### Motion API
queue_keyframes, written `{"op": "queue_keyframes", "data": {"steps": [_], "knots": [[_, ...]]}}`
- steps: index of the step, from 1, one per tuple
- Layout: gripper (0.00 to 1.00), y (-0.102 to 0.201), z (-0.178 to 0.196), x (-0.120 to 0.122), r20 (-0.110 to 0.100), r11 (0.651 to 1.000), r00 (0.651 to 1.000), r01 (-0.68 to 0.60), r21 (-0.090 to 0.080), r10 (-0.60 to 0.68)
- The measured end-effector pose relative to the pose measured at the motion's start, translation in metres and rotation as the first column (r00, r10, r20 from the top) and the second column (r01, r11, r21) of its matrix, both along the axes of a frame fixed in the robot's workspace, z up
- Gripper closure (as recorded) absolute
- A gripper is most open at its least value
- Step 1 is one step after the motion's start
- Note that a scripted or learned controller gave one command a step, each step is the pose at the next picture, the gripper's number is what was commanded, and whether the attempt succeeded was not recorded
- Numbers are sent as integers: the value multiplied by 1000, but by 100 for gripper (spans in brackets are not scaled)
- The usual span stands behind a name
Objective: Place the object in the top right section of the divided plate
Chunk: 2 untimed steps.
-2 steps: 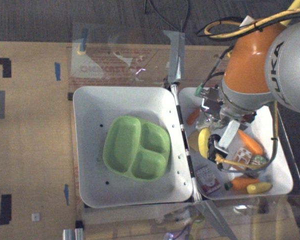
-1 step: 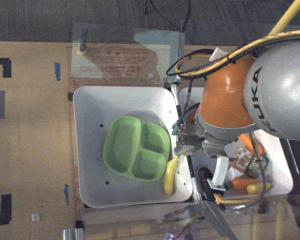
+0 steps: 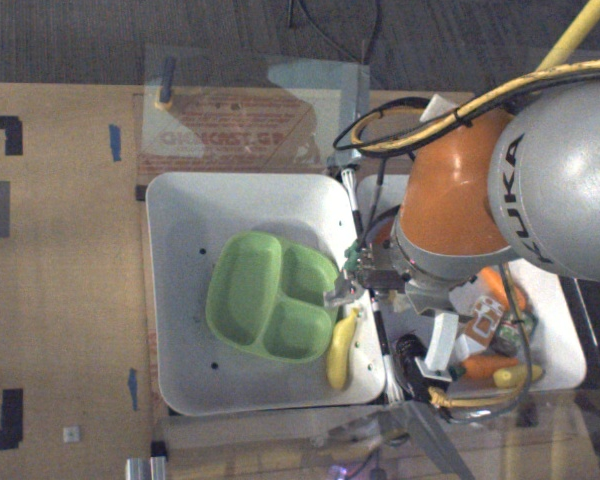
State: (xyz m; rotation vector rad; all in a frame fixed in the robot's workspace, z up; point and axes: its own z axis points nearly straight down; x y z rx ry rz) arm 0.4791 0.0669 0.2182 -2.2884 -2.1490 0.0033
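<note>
The arm leans in from the right, and its end effector (image 3: 346, 286) sits low at the right edge of the green divided plate (image 3: 270, 296), which lies in the left white bin (image 3: 180, 218). A banana (image 3: 341, 349) rests on the bin floor just beside the plate's lower right corner, its upper tip close under the end effector. I judge this to be the pick-up or carrying stage: the banana is not in any section yet. From where I stand I cannot tell whether the fingers are spread or pressed together, nor whether they touch the banana.

If the banana is secured, the next move calls for lifting it and shifting it over the plate's top right section.

The orange wrist band (image 3: 450, 203) covers much of the right bin (image 3: 565, 353), where a carrot-like object (image 3: 485, 368) and other small items are hard to make out.
</note>
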Motion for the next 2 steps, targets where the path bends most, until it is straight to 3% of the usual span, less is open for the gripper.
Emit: {"op": "queue_keyframes", "data": {"steps": [2], "knots": [[0,0,0,0,0,1000,1000,0,0,0]]}}
